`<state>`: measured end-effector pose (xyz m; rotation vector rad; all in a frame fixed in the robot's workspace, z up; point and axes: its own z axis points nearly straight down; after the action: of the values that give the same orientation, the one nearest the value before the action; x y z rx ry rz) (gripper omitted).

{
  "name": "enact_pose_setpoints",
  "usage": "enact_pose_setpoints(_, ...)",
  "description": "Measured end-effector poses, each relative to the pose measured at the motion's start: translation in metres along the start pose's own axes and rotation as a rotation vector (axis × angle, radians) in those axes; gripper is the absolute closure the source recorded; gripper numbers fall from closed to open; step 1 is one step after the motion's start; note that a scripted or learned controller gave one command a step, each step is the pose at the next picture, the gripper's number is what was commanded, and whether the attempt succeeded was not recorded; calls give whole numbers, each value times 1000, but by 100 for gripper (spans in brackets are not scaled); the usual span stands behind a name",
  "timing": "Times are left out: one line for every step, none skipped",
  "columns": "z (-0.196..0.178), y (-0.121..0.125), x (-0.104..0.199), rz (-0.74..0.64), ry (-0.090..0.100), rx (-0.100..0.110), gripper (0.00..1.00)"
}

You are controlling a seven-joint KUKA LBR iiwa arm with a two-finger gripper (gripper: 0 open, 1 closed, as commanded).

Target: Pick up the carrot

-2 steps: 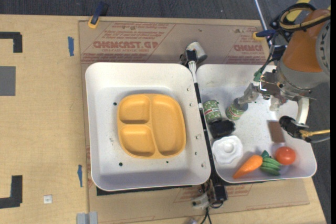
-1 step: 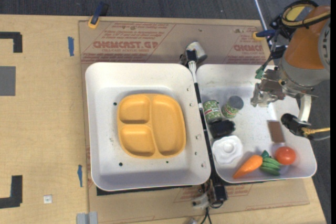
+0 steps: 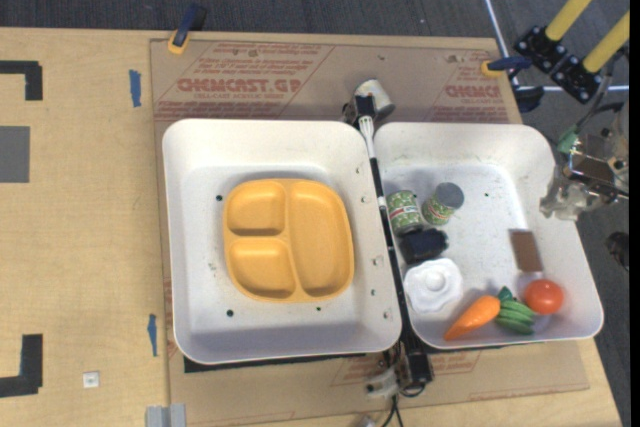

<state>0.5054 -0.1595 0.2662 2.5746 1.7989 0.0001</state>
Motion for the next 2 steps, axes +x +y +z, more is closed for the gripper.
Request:
enact_pose_setpoints(55, -51, 62, 200, 1, 4, 100)
enact_pose_setpoints(12, -57, 80, 627, 0, 1, 100)
